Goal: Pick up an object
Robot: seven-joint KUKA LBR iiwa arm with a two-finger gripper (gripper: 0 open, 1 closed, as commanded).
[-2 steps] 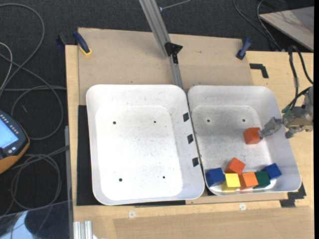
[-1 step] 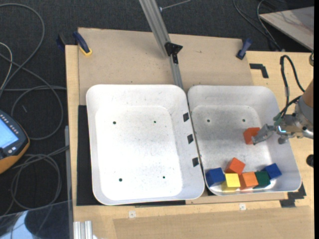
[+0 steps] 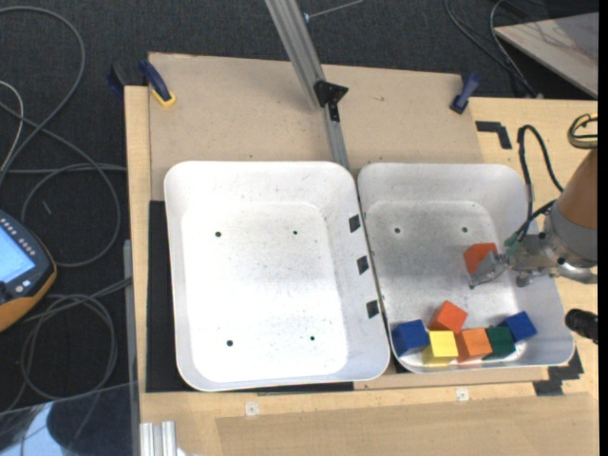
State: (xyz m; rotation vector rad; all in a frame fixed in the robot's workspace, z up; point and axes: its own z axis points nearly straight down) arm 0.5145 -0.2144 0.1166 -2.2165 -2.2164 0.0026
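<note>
Grey two-finger gripper (image 3: 496, 265) was down in the right white plastic bin (image 3: 418, 198).
Its jaws pinched a small orange-red block (image 3: 480, 255), right of centre frame.

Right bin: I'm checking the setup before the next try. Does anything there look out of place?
One orange block sits apart from the rest, up by the gripper; whether it is gripped is unclear. The other blocks crowd the near edge of the right bin. Nothing looks spilled or damaged.

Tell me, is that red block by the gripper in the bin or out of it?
In. The red block shows against the right bin's white floor, beside the gripper. Whether it rests there or is lifted, I cannot tell.
</note>
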